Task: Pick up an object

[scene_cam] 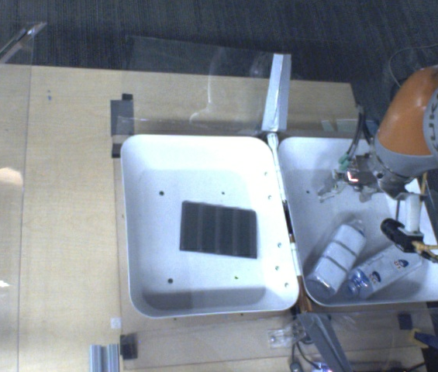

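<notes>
You see the grey two-finger gripper (348,178), jaws' state impossible to tell, hanging over the right white bin (305,161) at twelve o'clock from the pale ribbed plastic bottle (341,254), probably to descend on it.

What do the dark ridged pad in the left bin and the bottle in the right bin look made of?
The dark ridged pad looks like matte rubber or foam: dull black, parallel grooves, no glare. The bottle seems clear plastic: see-through body with highlights, blue label. Both are guesses from appearance.
</notes>
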Action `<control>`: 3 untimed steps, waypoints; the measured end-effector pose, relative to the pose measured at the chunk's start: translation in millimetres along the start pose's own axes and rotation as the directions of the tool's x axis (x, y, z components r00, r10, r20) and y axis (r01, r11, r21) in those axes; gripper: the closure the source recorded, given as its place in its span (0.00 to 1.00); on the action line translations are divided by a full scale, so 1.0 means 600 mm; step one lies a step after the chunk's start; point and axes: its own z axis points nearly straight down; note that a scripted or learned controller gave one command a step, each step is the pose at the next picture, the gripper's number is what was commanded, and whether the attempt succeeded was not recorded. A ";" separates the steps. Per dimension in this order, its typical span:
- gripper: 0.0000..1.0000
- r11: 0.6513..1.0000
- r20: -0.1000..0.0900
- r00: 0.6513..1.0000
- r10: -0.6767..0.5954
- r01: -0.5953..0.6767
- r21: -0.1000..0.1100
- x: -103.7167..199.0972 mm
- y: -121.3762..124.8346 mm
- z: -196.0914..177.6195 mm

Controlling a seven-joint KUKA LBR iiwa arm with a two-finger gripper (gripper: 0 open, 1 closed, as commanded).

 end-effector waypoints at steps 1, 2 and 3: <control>0.00 0.993 0.000 0.993 -0.121 0.121 0.000 -0.059 -0.099 0.004; 0.00 0.976 0.006 0.977 -0.215 0.215 -0.017 -0.073 -0.136 0.052; 0.00 0.934 0.005 0.934 -0.356 0.356 -0.010 -0.031 -0.074 0.053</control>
